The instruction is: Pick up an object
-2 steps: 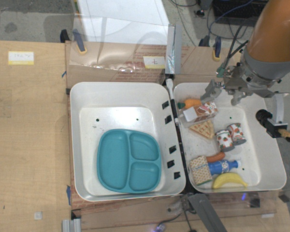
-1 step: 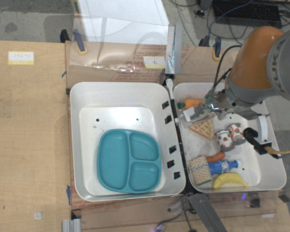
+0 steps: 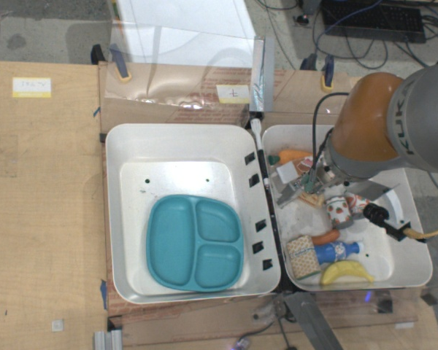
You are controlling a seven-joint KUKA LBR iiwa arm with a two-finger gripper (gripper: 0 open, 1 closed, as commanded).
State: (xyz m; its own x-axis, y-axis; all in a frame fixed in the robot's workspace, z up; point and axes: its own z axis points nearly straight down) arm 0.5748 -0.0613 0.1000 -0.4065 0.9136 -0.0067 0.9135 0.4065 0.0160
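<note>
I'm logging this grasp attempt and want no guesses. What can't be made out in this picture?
- Gripper: the arm's wrist covers it from above, so finger state and contact are unreadable.
- Items at the right bin's back: partly hidden under the arm, identities unclear.
- Small patterned object: too small to identify.
- Arm's base: cut off by the right edge.

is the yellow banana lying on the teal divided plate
No, the banana lies in the right bin, while the teal plate sits in the left bin.
</note>
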